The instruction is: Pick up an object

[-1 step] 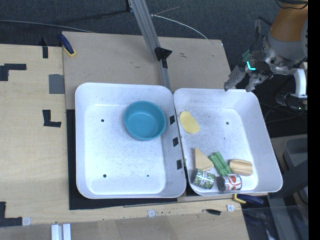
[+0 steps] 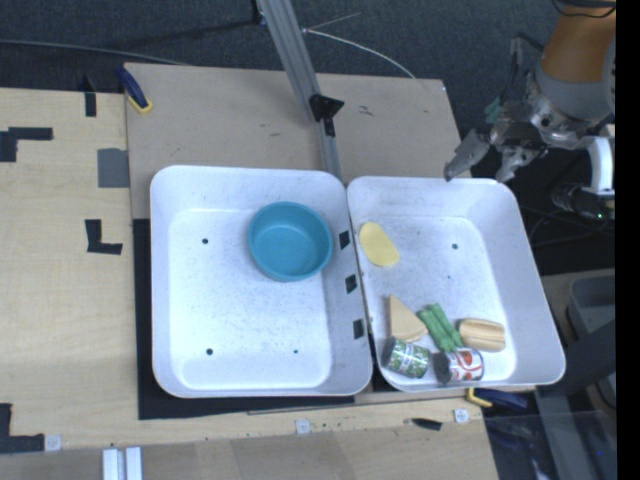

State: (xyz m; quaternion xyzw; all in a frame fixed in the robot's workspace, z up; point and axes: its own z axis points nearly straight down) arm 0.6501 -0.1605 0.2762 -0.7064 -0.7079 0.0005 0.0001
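As seen from above: gripper (image 2: 483,161) poised over far right corner of right bin (image 2: 520,230), fingers spread apart, nothing between them. Nearest candidate, yellow piece (image 2: 378,244), lying toward bin's left wall, long axis running roughly near-to-far. Remaining items clustered well apart at near edge. Blue bowl (image 2: 289,240) in left bin (image 2: 185,268). Arm (image 2: 575,53) entering from right, wrist angled downward.

Even, diffuse overhead light, moderately bright. The 2 white bins (image 2: 240,193) run near clipping but keep their speckle. Shadows soft and short; the blue bowl (image 2: 290,240) has a faint 1 inside its rim. Slight overall softness, some noise on the dark floor (image 2: 120,8). No obvious edge distortion.
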